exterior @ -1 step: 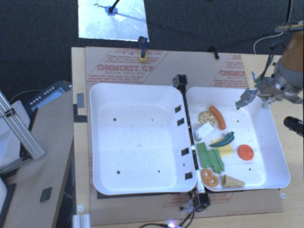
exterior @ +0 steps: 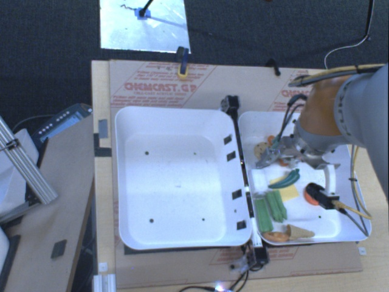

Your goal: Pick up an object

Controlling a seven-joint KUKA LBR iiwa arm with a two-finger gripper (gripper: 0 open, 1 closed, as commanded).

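Grey pincer (exterior: 268, 157) hovering low in right bin (exterior: 349, 227), grip state impossible to tell; reaching stage, needing descent onto green toy (exterior: 285, 179) nearby.

Arm (exterior: 358, 102): cut off by the right edge; its bulk covers the right bin's (exterior: 304, 233) far corner.
Gripper (exterior: 271, 154): blurred, finger spread unreadable.
Round item (exterior: 261, 146) by gripper: too small to identify.
Grey rail (exterior: 21, 163): cut off at left edge.

Bright, even overhead light with glare on the metal sheet (exterior: 144, 17); soft shadows; slightly grainy, mildly soft focus.
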